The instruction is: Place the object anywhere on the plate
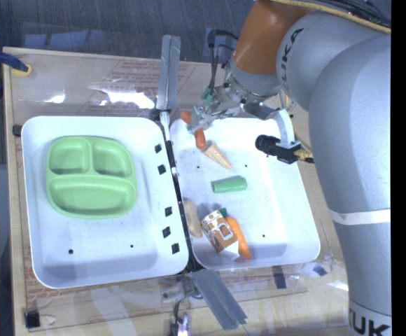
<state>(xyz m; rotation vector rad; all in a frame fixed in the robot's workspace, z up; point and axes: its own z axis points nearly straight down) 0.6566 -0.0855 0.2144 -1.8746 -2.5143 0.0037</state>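
Note:
The green plate [89,176], with three compartments, lies in the left bin [35,257]. My gripper [201,117] hangs over the far left corner of the right bin [294,215], just beside the divider between the bins. Directly below its tip lies a small orange-red sausage-shaped piece [201,141]. Another small orange bit [186,117] shows at the gripper's left side. The gripper is well to the right of the plate.
The right bin also holds a tan cone [217,156], a green block [229,184], a brown and white carton [218,230], a carrot [240,239] and a beige piece [191,219]. The arm's grey body [343,117] covers the bin's right side.

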